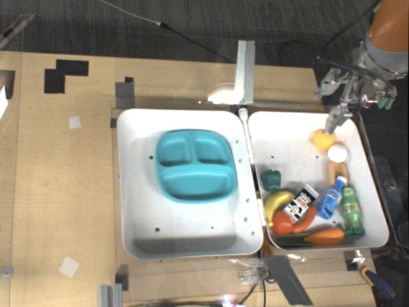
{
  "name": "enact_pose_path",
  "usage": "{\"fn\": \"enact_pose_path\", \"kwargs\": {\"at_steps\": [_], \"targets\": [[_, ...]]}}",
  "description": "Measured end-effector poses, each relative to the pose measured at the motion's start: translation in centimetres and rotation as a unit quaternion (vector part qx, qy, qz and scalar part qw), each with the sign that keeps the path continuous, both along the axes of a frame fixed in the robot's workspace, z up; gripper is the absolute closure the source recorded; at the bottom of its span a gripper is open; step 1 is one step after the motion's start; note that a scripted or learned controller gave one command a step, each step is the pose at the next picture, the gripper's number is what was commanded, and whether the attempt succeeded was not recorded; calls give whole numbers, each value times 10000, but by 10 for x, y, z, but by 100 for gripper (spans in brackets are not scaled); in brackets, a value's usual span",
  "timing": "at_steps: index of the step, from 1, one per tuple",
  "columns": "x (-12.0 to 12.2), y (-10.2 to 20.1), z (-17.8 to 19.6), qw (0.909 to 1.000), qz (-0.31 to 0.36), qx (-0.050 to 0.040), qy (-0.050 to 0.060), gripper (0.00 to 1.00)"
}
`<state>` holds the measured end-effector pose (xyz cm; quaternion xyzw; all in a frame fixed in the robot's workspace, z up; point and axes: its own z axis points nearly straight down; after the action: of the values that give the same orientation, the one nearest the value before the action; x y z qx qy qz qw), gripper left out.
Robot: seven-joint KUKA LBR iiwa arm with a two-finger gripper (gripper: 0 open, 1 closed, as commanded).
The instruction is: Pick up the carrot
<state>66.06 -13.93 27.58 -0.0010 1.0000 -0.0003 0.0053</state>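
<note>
The carrot (pixel 324 236) lies well apart from the gripper (pixel 334 121).

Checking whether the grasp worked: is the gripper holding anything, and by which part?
Nothing is held: the gripper hangs at the right bin's far edge, and the carrot lies at its near edge.

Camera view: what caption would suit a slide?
Gripper hovers at the right bin's far end, the carrot lying at its near edge.

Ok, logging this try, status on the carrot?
Gripper over right bin's far corner, by the yellow toy. Carrot lying at near wall, untouched. Green bottle and blue bottle crowd it.
</note>
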Motion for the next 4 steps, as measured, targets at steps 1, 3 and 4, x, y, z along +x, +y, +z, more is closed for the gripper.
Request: {"fn": "enact_pose_path", "kwargs": {"at_steps": [1,3,4], "targets": [[9,-40,-117,9867,-1625,15,37,0],[-5,-67,-189,9757,-2190,14,41,0],[-5,-34,-189,9628,-2700,19,37,0]]}}
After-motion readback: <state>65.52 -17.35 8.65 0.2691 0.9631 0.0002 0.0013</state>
